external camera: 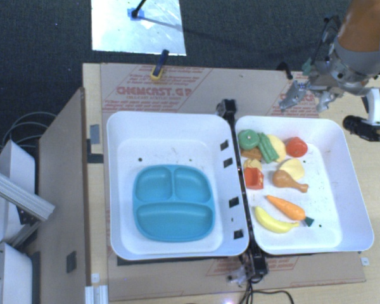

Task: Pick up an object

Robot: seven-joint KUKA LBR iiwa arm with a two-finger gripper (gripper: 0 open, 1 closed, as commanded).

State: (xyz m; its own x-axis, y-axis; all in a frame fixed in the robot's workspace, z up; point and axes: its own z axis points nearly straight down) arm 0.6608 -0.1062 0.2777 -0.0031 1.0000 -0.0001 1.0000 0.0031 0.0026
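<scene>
The right white bin (342, 170) holds several toy foods: a green round piece (247, 138), a red tomato (296, 147), a brown drumstick (287, 180), a red pepper piece (254, 178), an orange carrot (285, 207) and a yellow banana (272, 221). My gripper (308, 100) hangs above the bench just past the far rim of this bin, near its right half. Its fingers stand open with nothing between them. It is well apart from all the toys.
The left white bin (123, 170) holds a blue divided plate (173, 202). A black clip strip (235, 176) runs between the two bins. Beyond the bins, a yellow and blue tool (158, 66) lies on the cardboard.
</scene>
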